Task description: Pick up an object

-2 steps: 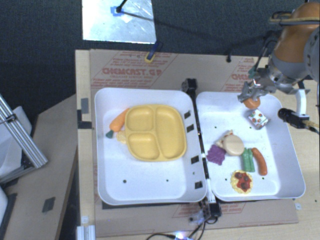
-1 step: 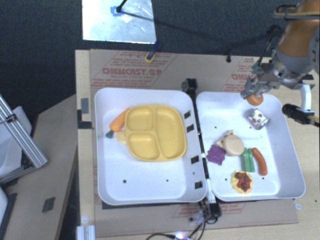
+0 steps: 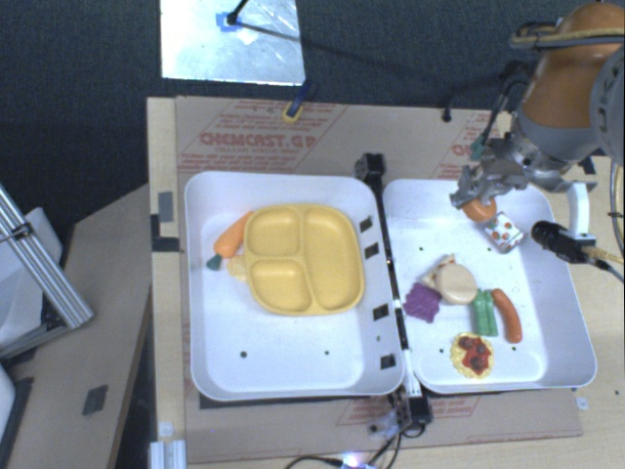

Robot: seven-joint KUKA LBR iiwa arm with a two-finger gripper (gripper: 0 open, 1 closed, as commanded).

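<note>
- Landmark: the right bin [image 3: 562,355]; everything placed against it. Near to far from camera below.
- Near corner of right bin: yellow disc with red topping [image 3: 473,354], flat, loose. Low profile, so fingers could slide over it.
- Just beyond: green piece [image 3: 484,314] and red sausage [image 3: 507,314] side by side, almost touching. A grab at one would likely nudge the other.
- Middle of right bin: tan bun-like toy [image 3: 454,282] touching the purple piece [image 3: 423,302]. Clustered, so double pick or push-out risk.
- Far side of right bin: small white die-like block with red dots [image 3: 504,231], just beside the hand.
- Far-left corner of right bin: hand [image 3: 479,199] low over an orange round object [image 3: 479,209], the likely target. Orange shows right under the fingertips; cannot tell whether the hand is clenched or released, or whether it grips anything.
- Risks here: round shape may squirt out on closing; target sits near the bin wall, so a finger could catch the rim; the white block close by could get knocked.
- Left of right bin: left bin [image 3: 210,360] with yellow divided plate [image 3: 298,259], carrot [image 3: 232,234] tucked at its edge. Well apart, no interference.
- Both bins sit on the desk [image 3: 259,130].
</note>
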